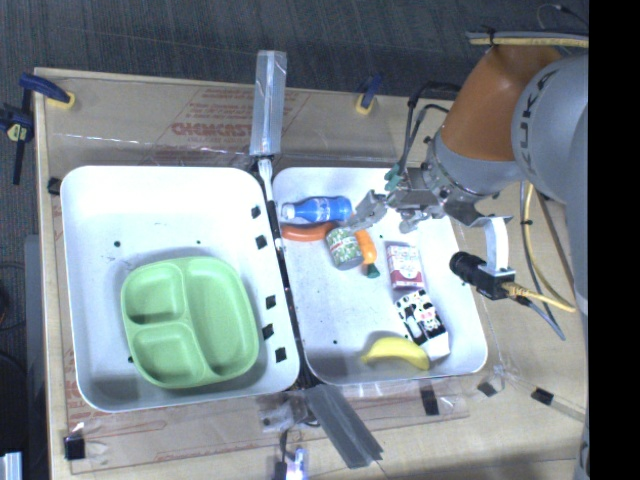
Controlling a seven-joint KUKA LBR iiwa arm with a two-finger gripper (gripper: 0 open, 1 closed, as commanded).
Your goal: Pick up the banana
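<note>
One banana [397, 352] sits untouched well below the claw [385, 206], which looks spread with nothing in it, so it's the approach step, needs to swing down over it.

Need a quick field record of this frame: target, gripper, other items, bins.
target: banana, lying at the near edge of the right bin, untouched
gripper: over the far part of the right bin, well apart from the banana
right bin items: blue bottle, orange carrot-like piece, small can, pink packet, black-and-white carton
left bin: green divided tray
</note>
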